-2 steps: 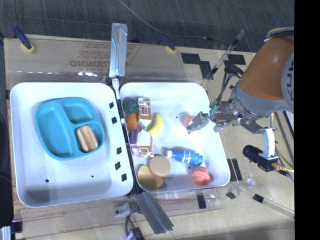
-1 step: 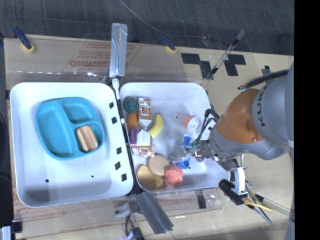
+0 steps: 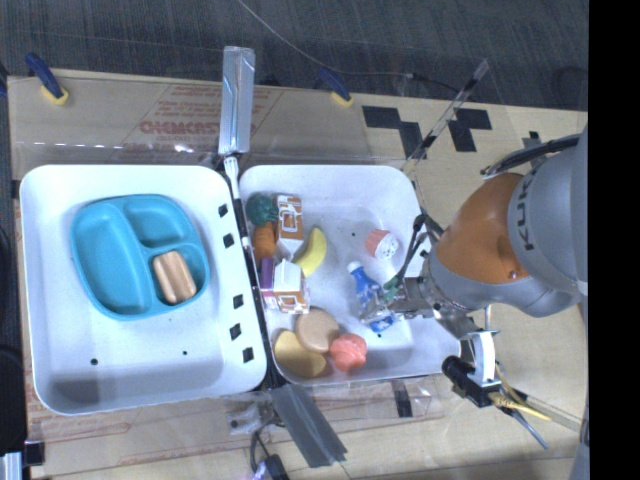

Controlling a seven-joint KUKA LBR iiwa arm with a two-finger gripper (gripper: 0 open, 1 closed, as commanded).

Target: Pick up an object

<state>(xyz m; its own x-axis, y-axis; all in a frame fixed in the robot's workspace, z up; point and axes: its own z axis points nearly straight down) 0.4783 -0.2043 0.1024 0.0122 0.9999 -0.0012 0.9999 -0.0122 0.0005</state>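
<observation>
Blue-and-white plastic bottle [image 3: 366,290], lying on its side right of centre in the right-hand shallow white bin [image 3: 330,183], nearest to the two-finger gripper [image 3: 392,303] and so judged the likely target. Reaching in from the right edge, low over the bin floor, touching or just beside the bottle's lower end; cannot tell the claw's state, hidden under the wrist. Crowded against the bin's left wall: yellow banana [image 3: 314,250], small printed carton [image 3: 288,215], pink ball [image 3: 348,351], tan round pieces [image 3: 318,328]. Standing apart, upper right of the bottle: white cup with orange top [image 3: 379,243]. In the left bin [image 3: 120,373], turquoise divided tray [image 3: 125,253] holding a brown bread roll [image 3: 174,276].
</observation>
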